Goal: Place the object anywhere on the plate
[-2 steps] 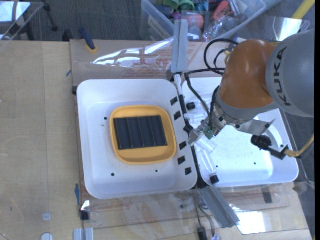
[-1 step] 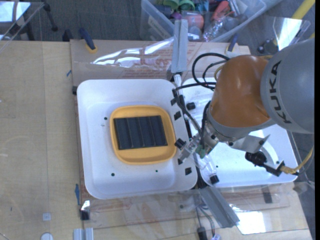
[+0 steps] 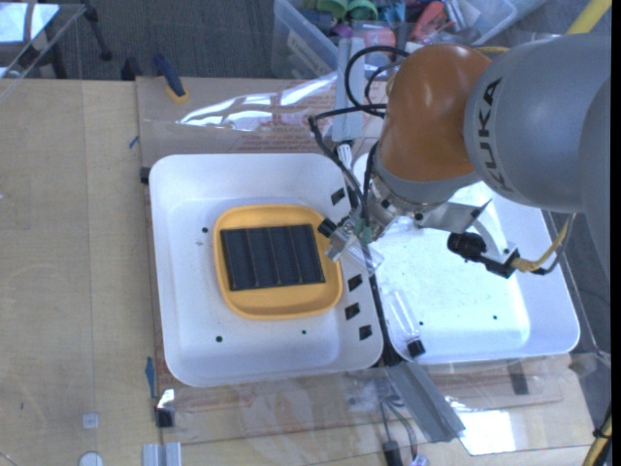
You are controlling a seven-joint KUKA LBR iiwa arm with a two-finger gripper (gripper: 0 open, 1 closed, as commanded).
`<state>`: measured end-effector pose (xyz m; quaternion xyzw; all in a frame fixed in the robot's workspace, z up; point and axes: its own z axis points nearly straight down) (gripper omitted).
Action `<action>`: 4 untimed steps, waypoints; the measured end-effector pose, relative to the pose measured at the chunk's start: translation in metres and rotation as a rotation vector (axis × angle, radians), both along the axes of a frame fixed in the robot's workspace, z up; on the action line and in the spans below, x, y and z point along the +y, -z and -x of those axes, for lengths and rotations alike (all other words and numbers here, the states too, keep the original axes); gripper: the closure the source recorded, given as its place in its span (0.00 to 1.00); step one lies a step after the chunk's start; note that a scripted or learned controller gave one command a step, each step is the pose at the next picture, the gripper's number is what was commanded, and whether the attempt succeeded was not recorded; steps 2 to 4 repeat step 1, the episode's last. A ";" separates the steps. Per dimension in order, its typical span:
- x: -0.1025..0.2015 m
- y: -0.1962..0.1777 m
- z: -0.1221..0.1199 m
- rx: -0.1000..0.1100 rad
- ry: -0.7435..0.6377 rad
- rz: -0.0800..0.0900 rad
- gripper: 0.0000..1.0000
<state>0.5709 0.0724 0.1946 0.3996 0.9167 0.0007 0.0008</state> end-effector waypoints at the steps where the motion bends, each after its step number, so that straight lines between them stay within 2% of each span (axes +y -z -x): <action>1: 0.000 0.000 0.000 0.000 0.000 0.000 0.00; 4: 0.000 0.000 0.000 0.000 0.000 0.000 0.00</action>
